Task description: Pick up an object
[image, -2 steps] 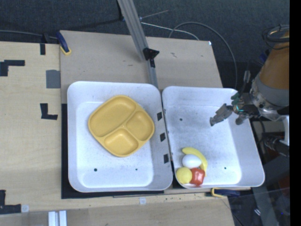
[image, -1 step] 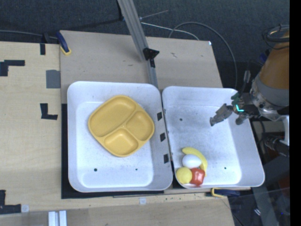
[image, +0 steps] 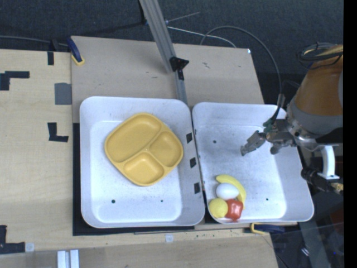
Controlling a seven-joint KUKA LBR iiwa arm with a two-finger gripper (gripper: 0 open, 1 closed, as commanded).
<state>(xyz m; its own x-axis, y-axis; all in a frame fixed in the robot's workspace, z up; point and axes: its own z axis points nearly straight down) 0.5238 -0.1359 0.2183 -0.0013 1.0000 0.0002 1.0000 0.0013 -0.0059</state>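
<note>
A small heap of toy food lies at the near left corner of the right bin (image: 290, 202): a yellow banana (image: 235, 184), a white egg (image: 226, 191), a yellow round fruit (image: 218, 207) and a red piece (image: 235, 209). My gripper (image: 254, 143) hangs over the middle right of that bin, up and to the right of the heap, well apart from it. Nothing shows between its fingers. A yellow divided plate (image: 144, 148) rests in the left bin (image: 92, 205).
A grey metal pole (image: 162, 32) slants in from the top and ends at the bins' far divider. A cable (image: 240, 35) loops over the bench behind the right bin. The arm's orange band (image: 318, 91) sits at the right edge.
</note>
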